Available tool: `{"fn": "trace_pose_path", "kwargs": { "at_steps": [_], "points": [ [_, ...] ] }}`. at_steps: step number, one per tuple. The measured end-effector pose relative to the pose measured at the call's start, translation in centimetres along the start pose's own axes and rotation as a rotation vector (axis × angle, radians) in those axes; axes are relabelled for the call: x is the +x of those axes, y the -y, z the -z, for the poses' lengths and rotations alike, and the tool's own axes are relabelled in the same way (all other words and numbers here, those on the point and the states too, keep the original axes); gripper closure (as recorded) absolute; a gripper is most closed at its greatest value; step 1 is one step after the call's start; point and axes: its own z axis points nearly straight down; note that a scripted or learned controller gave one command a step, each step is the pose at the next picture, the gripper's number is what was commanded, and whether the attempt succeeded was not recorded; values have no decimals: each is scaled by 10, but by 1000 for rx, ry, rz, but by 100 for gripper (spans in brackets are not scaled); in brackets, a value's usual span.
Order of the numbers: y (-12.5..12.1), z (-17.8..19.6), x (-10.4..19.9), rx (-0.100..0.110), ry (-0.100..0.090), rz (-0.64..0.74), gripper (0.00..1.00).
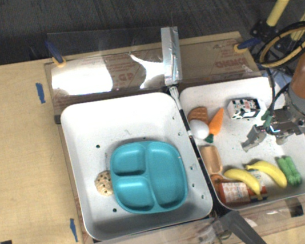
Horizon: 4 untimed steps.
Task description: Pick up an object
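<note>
- Camera view: the gripper [254, 138] hangs over the middle of the right bin [224, 91], reaching in from its right side; its grey fingers stand slightly apart with nothing between them; the bin floor shows bare beneath.
- Toward the bin's far edge, just beyond the gripper, sits a small black-and-white carton [243, 107]; an orange carrot [216, 120] lies tilted to its left.
- Along the near edge lie two yellow bananas [256, 176], side by side; a green pod-like piece [290, 170] rests at the near right corner; a red-labelled bottle [235, 191] lies on its side at the near left corner.
- Against the left wall: a brown roll [197, 114], a white egg [200, 130] and a tan piece [211, 158], in a line.
- In the left bin [83, 159], a teal divided plate [148, 175] fills the centre; a speckled cookie [103, 183] touches its left rim.
</note>
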Motion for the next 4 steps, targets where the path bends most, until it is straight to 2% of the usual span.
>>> {"fn": "trace_pose_path", "kwargs": {
  "at_steps": [1, 2, 3, 4],
  "points": [
    [-105, -57, 2, -1, 1, 143, 0],
    [-133, -133, 9, -9, 5, 177, 0],
    [-135, -122, 10, -15, 5, 178, 100],
    [-153, -34, 78, -8, 0, -1, 100]
  ]
}}
